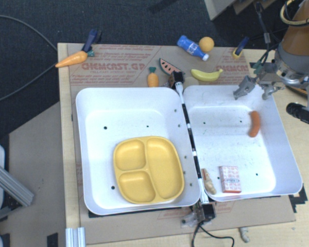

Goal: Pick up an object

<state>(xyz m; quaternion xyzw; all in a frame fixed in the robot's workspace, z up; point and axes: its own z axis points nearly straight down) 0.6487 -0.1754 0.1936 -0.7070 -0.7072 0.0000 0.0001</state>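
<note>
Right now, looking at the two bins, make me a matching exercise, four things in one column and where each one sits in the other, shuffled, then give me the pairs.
Things:
1. yellow divided plate
2. sausage
3. small pink box
4. banana

Places:
A. on the bench behind the bins
B. right bin, near front edge
C. left bin
D. right bin, toward its back right, below the gripper

Pairs: 1-C, 2-D, 3-B, 4-A

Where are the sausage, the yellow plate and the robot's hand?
sausage (254, 124), camera view, middle of its length.
yellow plate (148, 169), camera view, ridge where its three compartments meet.
hand (256, 88), camera view, midway between its fingertips.
</note>
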